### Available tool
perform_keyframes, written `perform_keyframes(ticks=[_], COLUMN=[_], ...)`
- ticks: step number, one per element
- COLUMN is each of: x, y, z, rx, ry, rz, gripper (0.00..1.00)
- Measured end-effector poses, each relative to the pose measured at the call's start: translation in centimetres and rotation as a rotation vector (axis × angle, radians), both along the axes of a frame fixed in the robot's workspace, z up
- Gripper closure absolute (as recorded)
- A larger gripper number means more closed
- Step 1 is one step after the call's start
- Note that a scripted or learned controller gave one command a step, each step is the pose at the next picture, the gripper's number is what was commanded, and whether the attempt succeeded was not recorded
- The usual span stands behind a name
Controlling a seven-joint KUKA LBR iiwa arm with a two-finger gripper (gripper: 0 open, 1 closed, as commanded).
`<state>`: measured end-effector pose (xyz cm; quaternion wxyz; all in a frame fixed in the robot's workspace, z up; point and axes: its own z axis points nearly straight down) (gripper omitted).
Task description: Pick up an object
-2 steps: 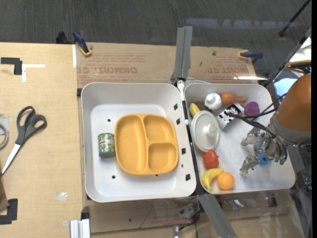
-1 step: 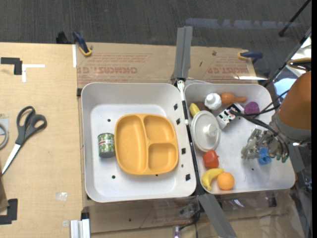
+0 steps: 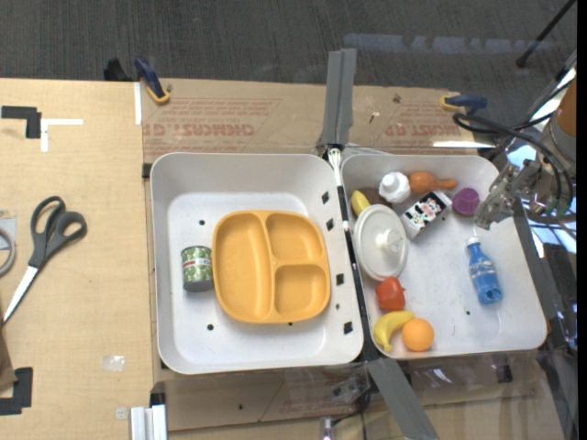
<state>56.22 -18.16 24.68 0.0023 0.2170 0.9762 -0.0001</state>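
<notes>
The left bin (image 3: 174,337) holds a yellow divided plate (image 3: 271,266) with a small green can (image 3: 196,268) just left of it. In the right bin (image 3: 523,333) lie a white lid (image 3: 381,243), a blue bottle (image 3: 482,271), a banana (image 3: 393,326) and an orange (image 3: 418,335). My pincer (image 3: 503,202) hangs over that bin's far right edge, beside a purple piece (image 3: 466,200); I cannot tell whether it is apart or together.

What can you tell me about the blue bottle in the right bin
The blue bottle looks like clear blue plastic with a white cap at its upper end. It lies on its side on the floor of the right bin, near the right wall, its cap pointing up the view toward the claw. Nothing touches it; the other items sit apart to its left.
</notes>
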Motion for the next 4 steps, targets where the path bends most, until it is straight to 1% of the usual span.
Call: perform_keyframes(ticks=[1, 2, 3, 4], x=[-5.6, -2.5, -2.5, -5.7], y=[-4.0, -3.6, -3.8, -3.9], z=[-15.5, -15.3, -15.3, -15.4], rx=[0.000, -0.001, -0.003, -0.002], ry=[0.002, -0.003, -0.001, 0.000], rz=[0.125, 1.061, 1.061, 1.109], gripper=[1.00, 1.00, 0.00, 0.00])
